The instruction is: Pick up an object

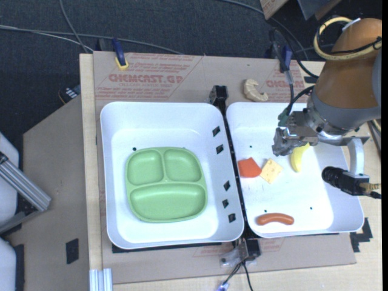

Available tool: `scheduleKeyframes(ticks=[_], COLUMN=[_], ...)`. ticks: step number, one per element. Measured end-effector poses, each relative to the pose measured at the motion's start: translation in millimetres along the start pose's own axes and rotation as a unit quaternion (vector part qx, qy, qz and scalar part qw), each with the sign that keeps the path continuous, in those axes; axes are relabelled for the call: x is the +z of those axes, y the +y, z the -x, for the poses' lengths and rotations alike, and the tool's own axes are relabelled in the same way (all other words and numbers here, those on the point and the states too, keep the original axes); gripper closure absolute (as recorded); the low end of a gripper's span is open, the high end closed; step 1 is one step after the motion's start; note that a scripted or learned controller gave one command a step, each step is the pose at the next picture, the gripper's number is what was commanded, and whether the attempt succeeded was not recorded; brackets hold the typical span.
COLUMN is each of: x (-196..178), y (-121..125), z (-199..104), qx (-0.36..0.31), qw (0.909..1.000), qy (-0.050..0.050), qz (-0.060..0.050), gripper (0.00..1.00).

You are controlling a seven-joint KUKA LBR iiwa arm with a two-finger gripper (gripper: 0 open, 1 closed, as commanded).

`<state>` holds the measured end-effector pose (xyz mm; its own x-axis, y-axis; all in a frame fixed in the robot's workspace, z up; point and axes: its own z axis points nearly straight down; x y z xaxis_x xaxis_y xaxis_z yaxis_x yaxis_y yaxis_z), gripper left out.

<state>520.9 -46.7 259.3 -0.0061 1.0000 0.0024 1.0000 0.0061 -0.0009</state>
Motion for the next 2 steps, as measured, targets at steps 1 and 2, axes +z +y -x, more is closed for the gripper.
scheduleKeyframes(ticks=[1, 2], x=[4, 18], y=[14, 24], z=[-60, -115], qx=[0.000, 0.000], qw=[1.0000, 1.0000], qy=[0.000, 0.000], qz=[0.001, 0.000], gripper=[1.00, 1.00])
